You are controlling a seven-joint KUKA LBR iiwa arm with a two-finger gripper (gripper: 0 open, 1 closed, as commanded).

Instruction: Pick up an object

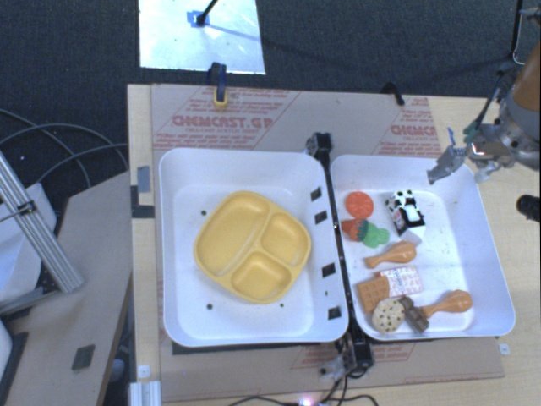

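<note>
End effector (456, 161): we log it at the right bin's (494, 252) upper right rim, above the bin, holding nothing; finger spread we cannot tell. Nearest candidate: black-and-white toy (406, 211), toward eight o'clock of the end effector, long axis running roughly twelve to six. Farther out, same bearing: orange disc (359, 204), green piece (373, 233). Yellow tray (252, 246) occupies the left bin (182, 184).
</note>
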